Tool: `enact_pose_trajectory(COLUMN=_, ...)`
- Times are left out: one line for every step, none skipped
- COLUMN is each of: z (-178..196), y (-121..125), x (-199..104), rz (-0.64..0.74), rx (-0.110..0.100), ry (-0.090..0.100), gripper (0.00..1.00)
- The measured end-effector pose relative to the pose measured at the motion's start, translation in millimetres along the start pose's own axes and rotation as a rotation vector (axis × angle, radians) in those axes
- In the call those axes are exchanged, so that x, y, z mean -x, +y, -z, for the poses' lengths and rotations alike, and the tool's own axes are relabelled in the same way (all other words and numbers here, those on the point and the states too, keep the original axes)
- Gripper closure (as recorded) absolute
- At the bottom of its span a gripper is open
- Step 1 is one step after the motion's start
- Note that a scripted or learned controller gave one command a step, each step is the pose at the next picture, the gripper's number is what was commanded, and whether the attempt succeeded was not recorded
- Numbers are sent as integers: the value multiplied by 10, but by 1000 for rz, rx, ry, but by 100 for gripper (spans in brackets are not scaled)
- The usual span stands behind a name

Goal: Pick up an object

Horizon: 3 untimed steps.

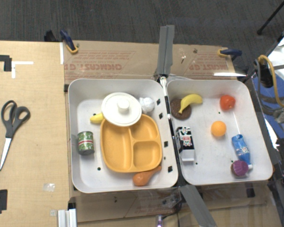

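Yellow banana (pixel 191 100) atop a brown disc (pixel 180 110) at the back of the right bin (pixel 206 161); red ball (pixel 227 102), orange ball (pixel 218 128) and blue bottle (pixel 240 145) nearby. Yellow divided tray (pixel 131 148), white lid (pixel 121 109), green can (pixel 85 142) in the left bin (pixel 83 109). Gripper state: cannot tell.

Lid (pixel 121 109) over yellow item (pixel 96 118)
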<state>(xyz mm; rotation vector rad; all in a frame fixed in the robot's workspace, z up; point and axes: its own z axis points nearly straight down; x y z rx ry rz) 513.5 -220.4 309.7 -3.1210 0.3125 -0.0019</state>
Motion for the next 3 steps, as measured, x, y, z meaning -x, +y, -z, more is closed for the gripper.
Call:
enact_pose_trajectory(z=218, y=-290, x=-1377, rz=0, rx=-1, ry=2, gripper=100)
enact_pose_trajectory(z=317, y=-316, x=-1387, rz=0, rx=-6, ry=6, gripper=100)
enact_pose_trajectory(z=331, y=-24, x=-175, rz=-7, rx=-1, ry=-1, gripper=100)
